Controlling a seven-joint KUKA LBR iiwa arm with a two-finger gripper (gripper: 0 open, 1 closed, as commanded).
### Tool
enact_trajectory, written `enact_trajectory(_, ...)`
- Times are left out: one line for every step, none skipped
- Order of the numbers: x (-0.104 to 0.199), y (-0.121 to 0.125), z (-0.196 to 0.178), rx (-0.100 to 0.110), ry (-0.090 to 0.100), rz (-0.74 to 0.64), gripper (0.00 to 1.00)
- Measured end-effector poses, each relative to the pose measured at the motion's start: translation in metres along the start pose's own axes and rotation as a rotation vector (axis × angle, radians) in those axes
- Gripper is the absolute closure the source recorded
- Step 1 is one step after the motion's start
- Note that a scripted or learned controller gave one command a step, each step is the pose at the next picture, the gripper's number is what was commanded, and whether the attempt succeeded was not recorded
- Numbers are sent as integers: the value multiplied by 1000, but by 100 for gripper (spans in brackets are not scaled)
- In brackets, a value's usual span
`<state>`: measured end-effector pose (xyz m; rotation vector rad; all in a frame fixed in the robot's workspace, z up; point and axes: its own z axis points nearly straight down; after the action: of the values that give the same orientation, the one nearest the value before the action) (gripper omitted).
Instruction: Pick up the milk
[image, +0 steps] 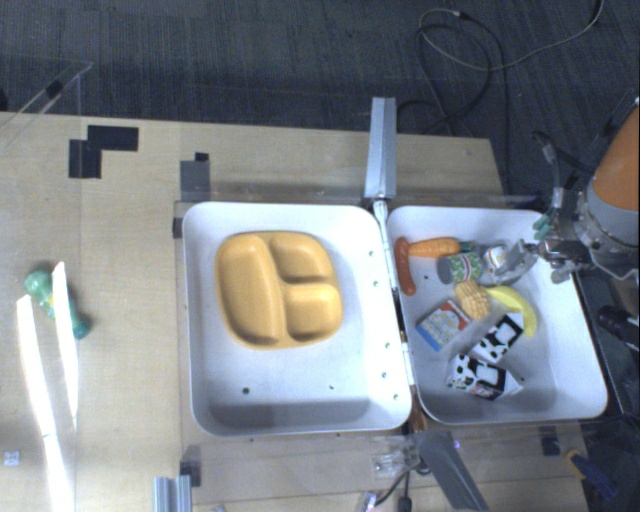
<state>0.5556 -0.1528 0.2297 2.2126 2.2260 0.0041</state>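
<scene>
The milk (487, 360) is a carton with black and white cow patches. It lies on its side in the front middle of the right bin (580, 390). My gripper (517, 258) hangs over the back of that bin, beyond the milk and slightly to its right, apart from it. It sits just right of a small green can (460, 267) and above a yellow banana (518, 305). Nothing shows held in it.
Around the milk lie a corn cob (472, 297), a small red and white box (441, 324), a carrot (434, 247) and a red sausage (404, 266). The left bin (300, 400) holds a yellow divided tray (280, 288). A metal post (381, 150) stands behind the bins.
</scene>
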Motion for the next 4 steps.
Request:
enact_trajectory(27, -68, 83, 2, 0, 197, 0)
enact_trajectory(-34, -57, 134, -20, 1, 177, 0)
enact_trajectory(15, -65, 141, -10, -3, -123, 0)
enact_trajectory(16, -62, 129, -16, -3, -124, 100)
